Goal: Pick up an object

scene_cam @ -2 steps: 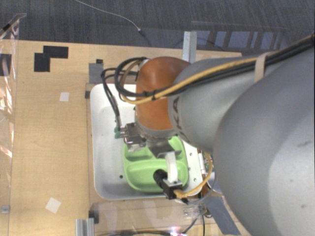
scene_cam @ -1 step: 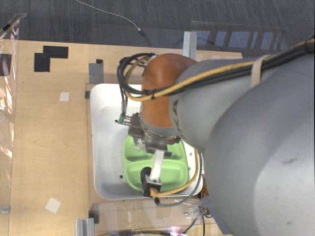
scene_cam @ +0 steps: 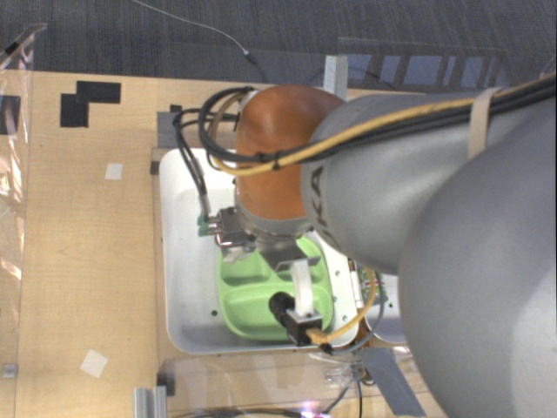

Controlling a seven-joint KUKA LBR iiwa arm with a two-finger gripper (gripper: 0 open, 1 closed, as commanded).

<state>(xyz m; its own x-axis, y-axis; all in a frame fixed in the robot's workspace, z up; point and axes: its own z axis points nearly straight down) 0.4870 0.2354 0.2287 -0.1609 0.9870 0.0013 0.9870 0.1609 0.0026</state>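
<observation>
- The grey arm (scene_cam: 452, 233) comes in from 3 o'clock and covers most of the right half of the view. It is bent well over the bench so that its wrist points straight down into a bin.
- The wooden bench (scene_cam: 87, 233) lies bare at 9 o'clock. Only flat black marks (scene_cam: 87, 103) sit there at 10 o'clock, so nothing on that side can be picked.
- The white bin (scene_cam: 187, 259) sits below the wrist. Its 9 o'clock wall and floor are in the open, and its 3 o'clock side is under the arm.
- The orange band (scene_cam: 274, 159) faces the camera at the bin's 12 o'clock end, which suggests the tool is aimed nearly vertically for a top-down grab.
- The green plastic piece (scene_cam: 248, 307), moulded with shallow hollows, lies on the bin floor toward 5 o'clock. It is the likely target, being the one loose thing directly under the tool.
- The gripper (scene_cam: 265, 251) hangs over the 12 o'clock edge of the green piece and looks very close to it. The wrist hides its tip, so I cannot tell whether it is open, closed or holding anything.
- Black cables (scene_cam: 209, 138) loop out at 10 o'clock from the band, slack enough to let the wrist turn.
</observation>
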